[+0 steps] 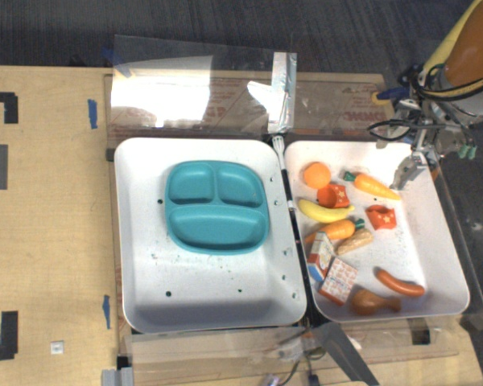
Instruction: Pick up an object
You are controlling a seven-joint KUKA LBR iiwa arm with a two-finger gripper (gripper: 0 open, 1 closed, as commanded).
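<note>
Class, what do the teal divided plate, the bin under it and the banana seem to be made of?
Teal plate: likely moulded plastic, matte, with soft rounded compartment walls.
Left bin: probably plastic, white, smooth, rounded rim, faint scuffs.
Banana: apparently toy plastic, uniform yellow with slight sheen; foam or rubber cannot be excluded.

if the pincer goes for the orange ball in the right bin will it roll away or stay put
The orange ball looks round and smooth, so a nudge would probably send it rolling. The red piece and banana lie close beside it and might stop it on that side. It looks like a toy, likely light and rigid.
</note>
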